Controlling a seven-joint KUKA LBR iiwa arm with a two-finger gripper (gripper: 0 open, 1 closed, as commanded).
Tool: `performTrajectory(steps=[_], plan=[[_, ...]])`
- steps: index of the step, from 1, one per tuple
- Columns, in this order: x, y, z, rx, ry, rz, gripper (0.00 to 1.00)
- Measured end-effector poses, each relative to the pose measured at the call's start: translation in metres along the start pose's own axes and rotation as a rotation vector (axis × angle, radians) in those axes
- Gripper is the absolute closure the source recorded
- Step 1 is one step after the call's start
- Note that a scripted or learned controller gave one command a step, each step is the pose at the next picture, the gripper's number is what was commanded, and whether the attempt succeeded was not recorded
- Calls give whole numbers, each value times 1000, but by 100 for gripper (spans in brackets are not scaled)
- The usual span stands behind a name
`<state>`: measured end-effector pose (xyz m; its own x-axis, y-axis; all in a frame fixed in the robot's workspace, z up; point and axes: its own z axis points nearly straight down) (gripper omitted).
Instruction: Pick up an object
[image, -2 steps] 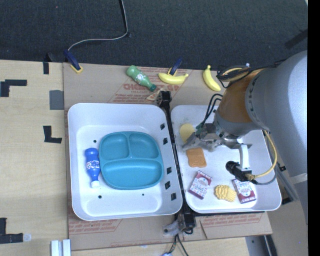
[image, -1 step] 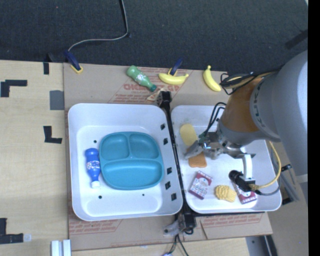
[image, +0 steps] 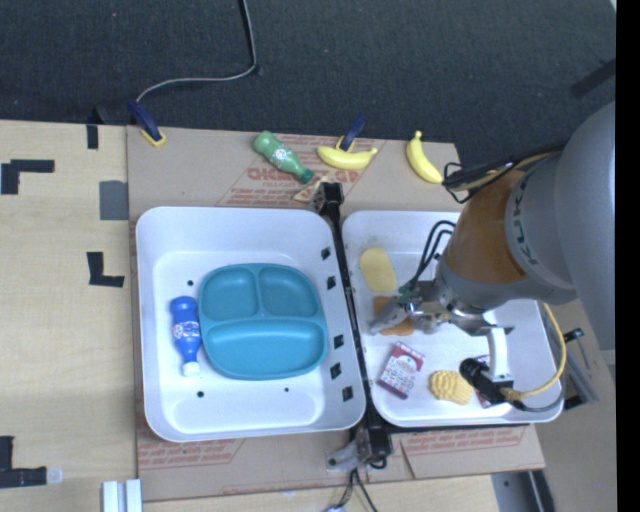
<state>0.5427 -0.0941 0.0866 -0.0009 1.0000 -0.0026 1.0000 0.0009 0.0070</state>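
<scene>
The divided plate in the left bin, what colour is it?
The divided plate is turquoise blue, seen clearly in the camera view, lying in the left bin.

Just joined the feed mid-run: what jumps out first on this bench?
The big grey arm with its orange band fills the right side, its gripper low in the right bin among a pale yellow piece, a red packet and a yellow lump. In the left bin, a blue divided plate sits beside a blue bottle.
</scene>
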Motion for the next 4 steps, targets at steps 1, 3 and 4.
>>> performTrajectory(steps=[1, 3, 4], plan=[[-2, 60, 1, 2, 1, 0, 0], [-1, 12, 0, -1, 0, -1, 0], [-1, 1, 0, -1, 0, -1, 0]])
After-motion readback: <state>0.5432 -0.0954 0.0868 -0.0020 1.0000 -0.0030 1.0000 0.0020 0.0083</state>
